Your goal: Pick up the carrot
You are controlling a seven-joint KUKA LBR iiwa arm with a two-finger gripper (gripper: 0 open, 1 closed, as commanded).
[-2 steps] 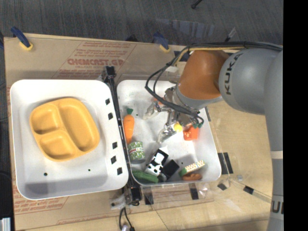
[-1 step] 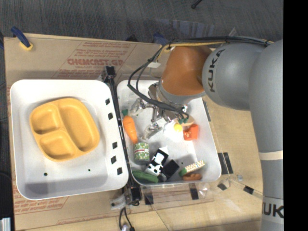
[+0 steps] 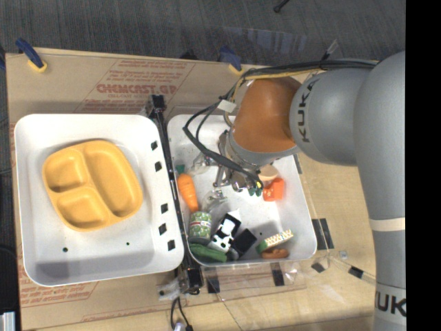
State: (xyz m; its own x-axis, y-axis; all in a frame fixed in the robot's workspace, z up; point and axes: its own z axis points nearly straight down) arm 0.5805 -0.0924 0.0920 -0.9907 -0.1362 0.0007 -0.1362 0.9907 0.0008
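Hanging low over the middle of the right bin (image 3: pixel 303 212), the gripper (image 3: pixel 231 181) is showing as a tangle of metal parts under the orange band (image 3: pixel 265 116) of the arm (image 3: pixel 344 116); whether it is open or closed, I cannot tell.

Just to its left, the carrot (image 3: pixel 187 192) is lying on the bin floor near the left wall, orange, with its narrow end pointing toward the bottom of the view, apart from the gripper and not held by anything.

Below the carrot, a small green-labelled can (image 3: pixel 200 225) is standing near a black and white block (image 3: pixel 225 232), and a dark green vegetable (image 3: pixel 209 253) is lying along the bin's near edge. To the right of these, a yellow toothed piece (image 3: pixel 278 238) is resting beside a brown piece (image 3: pixel 275 252). An orange-red block (image 3: pixel 273 189) is sitting just right of the gripper.

In the left bin (image 3: pixel 27 185), a yellow divided tray (image 3: pixel 91 183) is lying with three compartments.

Both bins are resting on a brown board (image 3: pixel 103 81) printed in red; "CHEMCAST GP" is reading clearly near the top, with finer lines too small to read. White letters "KUKA" are running along the arm's grey casing, and "KU" is showing again at the lower right.
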